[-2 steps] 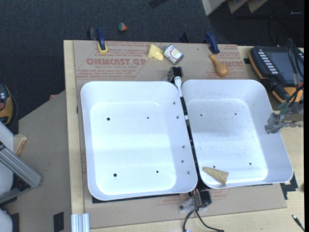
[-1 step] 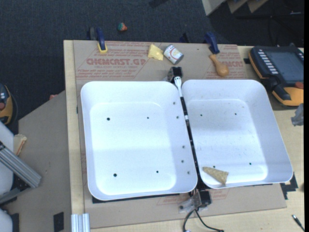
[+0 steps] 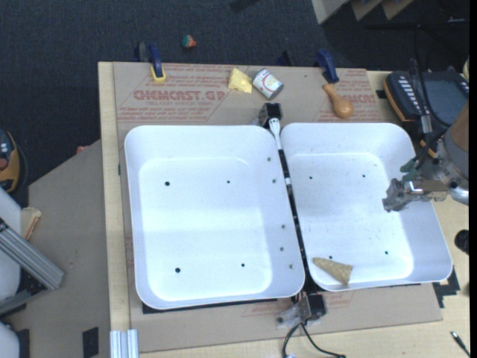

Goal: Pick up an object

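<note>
From here I judge the pick hardly begun: the tan wedge (image 3: 332,269) lies at the right bin's (image 3: 350,144) near edge, untouched. My gripper (image 3: 393,200) hovers over that bin's right side, well apart from the wedge; I cannot tell how its grip stands.
</note>
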You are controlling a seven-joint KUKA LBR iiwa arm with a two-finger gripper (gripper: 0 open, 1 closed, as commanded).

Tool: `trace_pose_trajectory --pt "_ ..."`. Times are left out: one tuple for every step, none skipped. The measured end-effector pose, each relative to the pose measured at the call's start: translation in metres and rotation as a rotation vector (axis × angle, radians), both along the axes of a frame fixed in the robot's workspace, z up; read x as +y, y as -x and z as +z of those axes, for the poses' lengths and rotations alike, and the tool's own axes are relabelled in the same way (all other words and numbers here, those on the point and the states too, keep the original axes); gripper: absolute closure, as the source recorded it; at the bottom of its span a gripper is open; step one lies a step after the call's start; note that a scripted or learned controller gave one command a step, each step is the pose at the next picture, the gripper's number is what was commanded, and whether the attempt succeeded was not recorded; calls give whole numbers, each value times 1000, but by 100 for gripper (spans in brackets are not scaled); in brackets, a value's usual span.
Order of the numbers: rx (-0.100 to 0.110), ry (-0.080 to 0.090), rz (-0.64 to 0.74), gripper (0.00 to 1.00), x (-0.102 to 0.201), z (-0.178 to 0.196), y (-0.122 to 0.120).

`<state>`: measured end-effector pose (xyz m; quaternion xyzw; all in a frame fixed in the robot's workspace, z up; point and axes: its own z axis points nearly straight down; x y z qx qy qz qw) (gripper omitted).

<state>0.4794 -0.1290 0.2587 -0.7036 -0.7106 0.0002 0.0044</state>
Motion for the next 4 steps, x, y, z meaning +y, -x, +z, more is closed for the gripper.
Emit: trace_pose_trajectory --pt "-14 9 -11 100 -29 58 -1" --pt "5 0 0 100 76 -59 1" --pt "-15 5 -3 100 133 2 -47" --pt "-27 4 -5 100 152 146 -57"
